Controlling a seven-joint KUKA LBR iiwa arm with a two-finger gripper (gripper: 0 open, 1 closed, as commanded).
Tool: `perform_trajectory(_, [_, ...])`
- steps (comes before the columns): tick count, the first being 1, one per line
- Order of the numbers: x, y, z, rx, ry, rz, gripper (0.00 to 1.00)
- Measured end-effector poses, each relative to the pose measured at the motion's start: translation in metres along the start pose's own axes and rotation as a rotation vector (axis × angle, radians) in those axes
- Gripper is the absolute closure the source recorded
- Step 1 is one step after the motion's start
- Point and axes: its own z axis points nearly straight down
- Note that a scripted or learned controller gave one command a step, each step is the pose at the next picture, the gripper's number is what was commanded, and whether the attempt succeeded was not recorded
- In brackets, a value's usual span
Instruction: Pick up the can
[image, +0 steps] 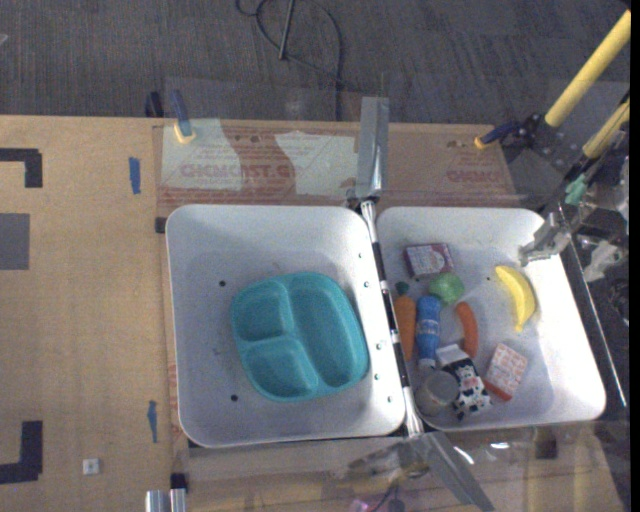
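Observation:
The can (436, 391) is a dull grey metal cylinder in the front left corner of the right bin (570, 390), seen from its open round end. It touches a black and white cow toy (468, 388) on its right. My gripper (541, 243) hangs over the right bin's back right part, just behind a yellow banana (517, 295). It is well apart from the can, up and to the right of it, and nothing shows in it.
The right bin also holds a purple box (429, 260), a green ball (446, 288), a blue bottle (428, 328), two orange carrot-like pieces (405, 325) and a red and white packet (506, 370). A teal divided plate (297, 335) lies in the left bin (200, 250).

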Motion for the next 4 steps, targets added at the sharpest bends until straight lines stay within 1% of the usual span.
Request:
perform_trajectory(1, [0.042, -0.018, 0.128, 0.001, 0.004, -0.051, 0.0])
perform_trajectory(2, [0.011, -0.031, 0.161, 0.003, 0.005, 0.122, 0.0])
perform_trajectory(3, [-0.042, -0.027, 0.24, 0.0, 0.004, 0.113, 0.0])
perform_trajectory(4, [-0.041, -0.016, 0.188, 0.001, 0.003, 0.232, 0.0])
